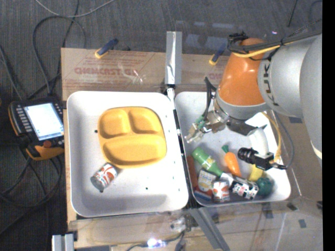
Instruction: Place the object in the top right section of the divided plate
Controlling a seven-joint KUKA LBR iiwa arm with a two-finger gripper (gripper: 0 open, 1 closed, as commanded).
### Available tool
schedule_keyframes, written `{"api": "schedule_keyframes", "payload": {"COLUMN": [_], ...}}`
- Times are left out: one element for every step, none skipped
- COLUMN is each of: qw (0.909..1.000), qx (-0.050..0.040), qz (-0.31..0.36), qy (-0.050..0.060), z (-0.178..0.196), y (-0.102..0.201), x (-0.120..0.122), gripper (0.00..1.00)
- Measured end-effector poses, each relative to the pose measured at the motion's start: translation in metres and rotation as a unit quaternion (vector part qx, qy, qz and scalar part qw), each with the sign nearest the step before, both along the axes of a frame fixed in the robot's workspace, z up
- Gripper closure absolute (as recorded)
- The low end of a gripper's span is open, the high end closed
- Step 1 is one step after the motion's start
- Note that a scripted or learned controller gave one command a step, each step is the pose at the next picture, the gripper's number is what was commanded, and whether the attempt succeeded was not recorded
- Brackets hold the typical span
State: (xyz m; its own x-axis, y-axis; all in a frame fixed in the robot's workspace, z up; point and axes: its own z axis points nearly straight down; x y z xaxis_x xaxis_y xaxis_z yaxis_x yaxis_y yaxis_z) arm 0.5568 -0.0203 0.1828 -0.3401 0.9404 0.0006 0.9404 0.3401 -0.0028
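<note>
Two white bins sit side by side on the bench. The left bin (76, 192) holds a yellow divided plate (133, 136) in its upper middle, with a small can (104, 175) lying just below the plate's lower left corner. The pincer (191, 134) hangs over the upper left of the right bin (285, 192), its fingers spread apart and grasping nothing. Below it lie a green bottle (206, 160), a carrot (232, 162) and small cartons (214, 184).

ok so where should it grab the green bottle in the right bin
Probably across the middle of the green bottle, coming straight down from above. It lies on its side, slanted, with its long body exposed on top, so the fingers should straddle the narrow width. The bin wall on one side and the carrot on the other leave little room for error.
</note>
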Motion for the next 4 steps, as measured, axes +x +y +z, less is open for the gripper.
{"api": "schedule_keyframes", "payload": {"qw": [0.9944, 0.9940, 0.9950, 0.9978], "qx": [0.0003, -0.0014, -0.0018, -0.0036], "qz": [-0.105, -0.109, -0.100, -0.066], "qy": [0.001, 0.000, -0.001, -0.007], "z": [0.000, -0.044, -0.016, -0.092], "y": [-0.032, -0.110, -0.204, -0.204], "x": [-0.059, -0.028, 0.014, 0.045], "gripper": [1.00, 1.00, 1.00, 1.00]}}
